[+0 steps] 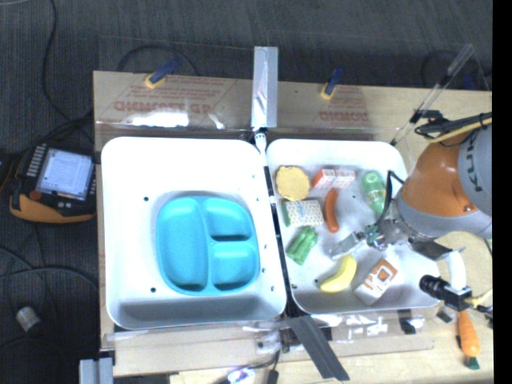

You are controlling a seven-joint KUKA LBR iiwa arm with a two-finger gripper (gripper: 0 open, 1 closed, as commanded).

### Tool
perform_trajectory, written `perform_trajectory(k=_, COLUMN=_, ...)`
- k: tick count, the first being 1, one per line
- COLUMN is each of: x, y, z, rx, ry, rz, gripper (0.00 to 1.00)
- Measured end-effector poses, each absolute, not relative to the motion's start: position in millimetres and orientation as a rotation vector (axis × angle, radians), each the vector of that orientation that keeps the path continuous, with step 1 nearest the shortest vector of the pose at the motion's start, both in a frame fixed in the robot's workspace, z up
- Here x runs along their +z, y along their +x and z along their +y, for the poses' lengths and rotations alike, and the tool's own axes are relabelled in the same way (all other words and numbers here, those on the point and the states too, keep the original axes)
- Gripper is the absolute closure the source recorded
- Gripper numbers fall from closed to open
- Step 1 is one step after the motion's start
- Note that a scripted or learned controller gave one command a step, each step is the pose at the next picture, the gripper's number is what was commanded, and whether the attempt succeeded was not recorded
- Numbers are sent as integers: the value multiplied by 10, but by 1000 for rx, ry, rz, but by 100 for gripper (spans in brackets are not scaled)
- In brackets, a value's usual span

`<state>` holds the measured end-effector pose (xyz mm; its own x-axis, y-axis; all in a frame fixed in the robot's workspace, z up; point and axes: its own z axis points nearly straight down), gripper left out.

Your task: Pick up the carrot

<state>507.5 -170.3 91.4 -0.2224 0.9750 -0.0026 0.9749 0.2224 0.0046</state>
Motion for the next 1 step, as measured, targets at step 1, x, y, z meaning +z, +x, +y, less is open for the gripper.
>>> perform_trajectory(k=1, x=1939, y=4833, z=-966, rx=-3, ry=1878, rz=2523, gripper=0)
